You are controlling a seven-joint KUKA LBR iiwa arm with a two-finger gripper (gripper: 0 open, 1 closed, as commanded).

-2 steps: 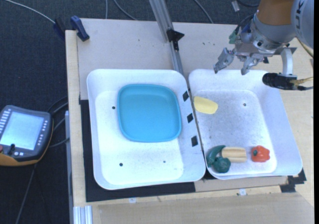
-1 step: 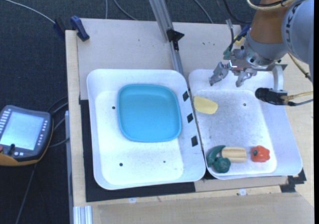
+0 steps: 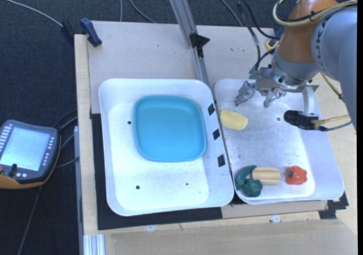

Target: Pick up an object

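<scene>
My gripper (image 3: 255,97) hangs over the far part of the right bin (image 3: 272,143), its two fingers spread open with nothing between them. A yellow lemon-like piece (image 3: 233,119) lies just below and left of the fingers, close to the bin's left wall. Along the near edge of the same bin sit a green pepper (image 3: 248,181), a tan roll (image 3: 266,175) and a red tomato-like piece (image 3: 295,175), side by side.
The left bin (image 3: 113,152) holds a blue square plate (image 3: 170,127). A slanted metal post (image 3: 184,16) rises behind the gap between the bins. A blue clamp (image 3: 91,32) sits at the bench's far left corner. A teach pendant (image 3: 25,152) lies off the bench.
</scene>
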